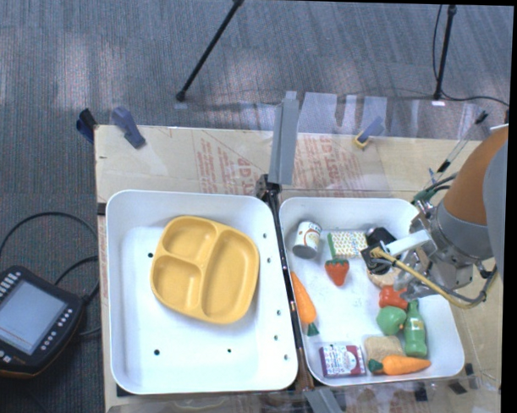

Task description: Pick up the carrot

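Note:
Two orange carrots lie in the right bin (360, 207). One carrot (304, 302) rests along the bin's left wall, its green tip pointing toward the front. A second carrot (404, 365) lies in the front right corner beside a green bottle (416, 332). My gripper (406, 277) hangs low over the right side of this bin, above a red vegetable (392, 297). It is well to the right of the first carrot and behind the second. The wrist body hides its tips.
The right bin also holds a small can (306, 239), a strawberry (337, 270), a patterned box (349, 243), a green pepper (390, 319), a bread slice (379, 346) and a red packet (341, 360). A yellow divided plate (207, 269) sits in the left bin (127, 324).

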Available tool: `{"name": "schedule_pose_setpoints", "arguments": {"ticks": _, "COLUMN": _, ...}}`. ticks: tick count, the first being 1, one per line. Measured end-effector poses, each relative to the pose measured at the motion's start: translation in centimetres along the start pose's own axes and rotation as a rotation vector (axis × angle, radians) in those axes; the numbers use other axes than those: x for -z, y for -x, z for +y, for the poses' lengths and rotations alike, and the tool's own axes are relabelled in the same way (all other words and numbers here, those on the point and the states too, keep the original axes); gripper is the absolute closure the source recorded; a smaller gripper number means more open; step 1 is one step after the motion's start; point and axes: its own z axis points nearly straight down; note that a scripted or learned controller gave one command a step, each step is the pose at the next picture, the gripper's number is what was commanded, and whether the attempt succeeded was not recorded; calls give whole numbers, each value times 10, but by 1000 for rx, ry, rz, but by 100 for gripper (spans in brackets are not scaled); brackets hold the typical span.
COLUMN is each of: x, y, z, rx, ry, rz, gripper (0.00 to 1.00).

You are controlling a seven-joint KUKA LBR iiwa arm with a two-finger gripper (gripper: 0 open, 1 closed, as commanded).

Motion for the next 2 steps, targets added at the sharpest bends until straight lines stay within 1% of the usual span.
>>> {"name": "schedule_pose_setpoints", "arguments": {"ticks": 1, "x": 43, "y": 0, "z": 61, "rx": -35, "ry": 2, "rz": 4, "gripper": 100}}
{"name": "schedule_pose_setpoints", "arguments": {"ticks": 2, "x": 113, "y": -57, "z": 100, "rx": -28, "ry": 3, "rz": 6, "gripper": 100}}
